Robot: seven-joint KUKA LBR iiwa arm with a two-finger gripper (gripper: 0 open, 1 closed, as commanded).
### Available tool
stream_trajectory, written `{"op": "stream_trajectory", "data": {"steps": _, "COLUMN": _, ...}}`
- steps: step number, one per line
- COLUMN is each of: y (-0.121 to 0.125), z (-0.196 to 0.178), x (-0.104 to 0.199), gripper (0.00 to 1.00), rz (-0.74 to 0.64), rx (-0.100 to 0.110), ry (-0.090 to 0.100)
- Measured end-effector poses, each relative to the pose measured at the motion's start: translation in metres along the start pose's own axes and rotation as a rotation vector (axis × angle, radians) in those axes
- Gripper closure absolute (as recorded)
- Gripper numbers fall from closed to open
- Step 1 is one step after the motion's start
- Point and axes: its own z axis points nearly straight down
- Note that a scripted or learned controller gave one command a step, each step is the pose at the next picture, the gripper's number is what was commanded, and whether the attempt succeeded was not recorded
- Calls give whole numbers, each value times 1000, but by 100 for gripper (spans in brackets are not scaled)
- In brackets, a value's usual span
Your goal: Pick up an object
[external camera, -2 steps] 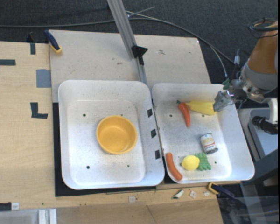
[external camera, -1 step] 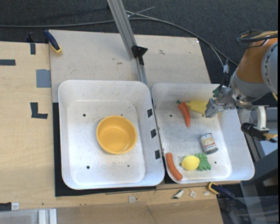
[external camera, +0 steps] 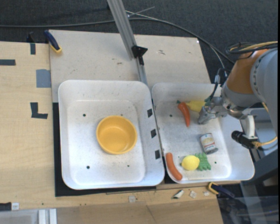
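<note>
Arm (external camera: 252, 78) reaches from right into right bin (external camera: 233, 171). Gripper (external camera: 206, 115) low near bin's upper right, just beside yellow piece (external camera: 194, 106) and carrot (external camera: 185, 114); jaws' state cannot tell. Can (external camera: 208, 143) lies mid-bin below gripper, apart from it. Lemon (external camera: 190, 163) touches green toy (external camera: 204, 163) near front. Sausage (external camera: 173, 166) at front left corner. Left bin (external camera: 70, 97) holds yellow bowl (external camera: 116, 134), centred.

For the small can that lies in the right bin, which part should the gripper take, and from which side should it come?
Grip the small can across its round body, near the middle, coming straight down from above. It seems to lie on its side, roughly along the bin's length, with bare floor all around it, so there is likely room on both sides. The gripper is close above it in the view.
</note>
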Motion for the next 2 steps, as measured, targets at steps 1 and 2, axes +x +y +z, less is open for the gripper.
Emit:
{"op": "stream_trajectory", "data": {"steps": 1, "y": -1, "z": -9, "x": 1, "gripper": 100, "rz": -2, "rx": 4, "ry": 1}}
{"op": "stream_trajectory", "data": {"steps": 2, "y": -10, "z": -56, "x": 3, "gripper": 100, "rz": 2, "rx": -4, "ry": 2}}
